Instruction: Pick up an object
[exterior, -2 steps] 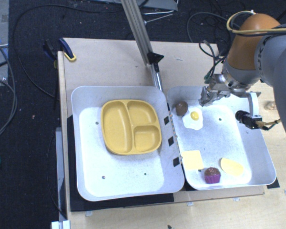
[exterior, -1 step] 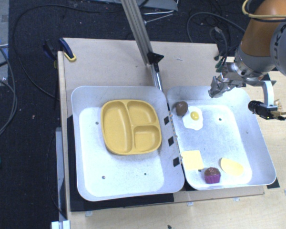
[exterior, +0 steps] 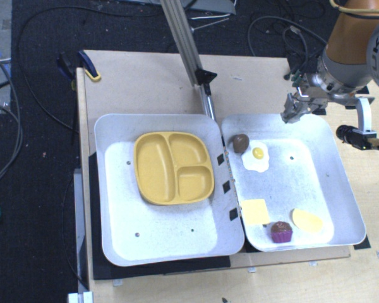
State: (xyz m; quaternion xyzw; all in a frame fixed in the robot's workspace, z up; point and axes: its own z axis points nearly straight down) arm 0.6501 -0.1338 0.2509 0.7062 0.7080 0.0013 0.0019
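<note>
Camera view, looking down at a slant. The right bin point(exterior: 341, 188) holds five small items. A brown rounded piece point(exterior: 240, 142) sits near the bin's upper left corner, with a fried egg toy point(exterior: 257, 158), white with a yellow centre, just beside it to the lower right. Toward the lower edge lie a pale yellow square slice point(exterior: 254, 211), a purple cupcake-like piece point(exterior: 281, 231) just beside it to the lower right, and a yellow oval piece point(exterior: 307, 220) near the lower right corner. All five lie flat and apart from the bin walls.

The left bin point(exterior: 114, 188) carries a yellow divided plate point(exterior: 174, 167) with three compartments, set in its upper middle.

The arm point(exterior: 354, 30) enters at the upper right of the frame, its orange band at the top. The gripper point(exterior: 295, 111) hangs over the upper rim of the right bin, well apart from every item; nothing is seen between its parts, and whether it is open or closed I cannot tell.

The middle of the right bin lies bare between the egg and the lower group. A metal pole point(exterior: 183, 33) slants from the top of the frame down to the seam between the bins.
</note>
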